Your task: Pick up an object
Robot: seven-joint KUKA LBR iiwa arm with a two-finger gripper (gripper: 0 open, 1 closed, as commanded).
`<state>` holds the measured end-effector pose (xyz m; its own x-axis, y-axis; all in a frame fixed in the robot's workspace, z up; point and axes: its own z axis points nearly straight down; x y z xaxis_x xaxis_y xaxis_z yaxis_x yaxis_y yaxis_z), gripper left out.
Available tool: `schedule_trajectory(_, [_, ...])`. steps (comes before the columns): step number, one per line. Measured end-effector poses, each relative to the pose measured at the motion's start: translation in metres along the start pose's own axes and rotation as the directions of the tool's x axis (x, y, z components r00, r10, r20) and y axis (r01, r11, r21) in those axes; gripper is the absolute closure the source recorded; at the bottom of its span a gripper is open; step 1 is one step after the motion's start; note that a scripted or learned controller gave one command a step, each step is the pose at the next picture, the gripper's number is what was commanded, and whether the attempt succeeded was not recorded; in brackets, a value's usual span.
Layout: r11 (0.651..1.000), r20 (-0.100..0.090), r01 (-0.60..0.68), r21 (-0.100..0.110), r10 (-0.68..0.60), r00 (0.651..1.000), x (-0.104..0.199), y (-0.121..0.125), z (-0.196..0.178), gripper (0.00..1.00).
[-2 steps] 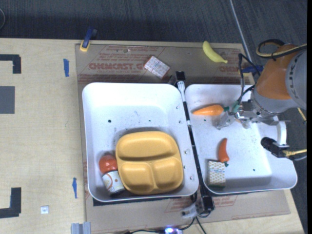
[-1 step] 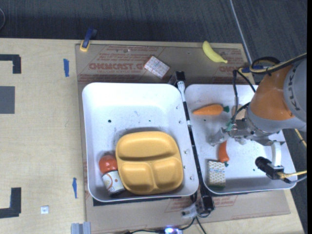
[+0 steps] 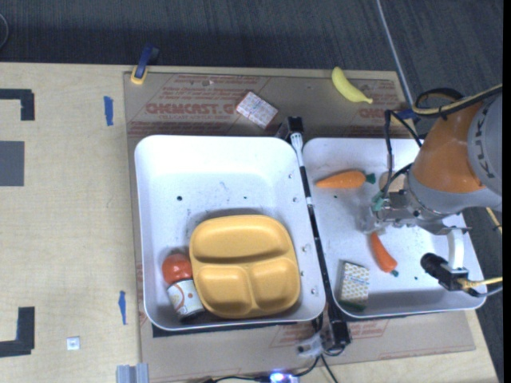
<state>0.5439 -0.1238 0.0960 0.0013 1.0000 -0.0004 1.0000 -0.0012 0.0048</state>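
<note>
My gripper (image 3: 382,214) hangs low over the middle of the right bin (image 3: 415,298), reaching in from the right. Just below it lies a small orange carrot-like piece (image 3: 383,253), apart from the gripper. A larger orange carrot with a green top (image 3: 342,180) lies to the gripper's upper left. A speckled pale sponge-like block (image 3: 355,282) leans at the right bin's front left corner. In the left bin (image 3: 160,166) sits a yellow compartment tray (image 3: 242,263), with a red and white can-like thing (image 3: 180,282) beside it on the left.
A yellow banana (image 3: 350,86), a small patterned card (image 3: 255,108) and a blue clip (image 3: 144,61) lie on the cardboard behind the bins. The rear half of the left bin shows bare white floor.
</note>
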Motion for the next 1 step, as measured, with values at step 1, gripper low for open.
schedule_trajectory(1, [1.000, -0.001, 0.003, 0.004, -0.003, 1.000, 0.0913, -0.0218, -0.0891, 1.00])
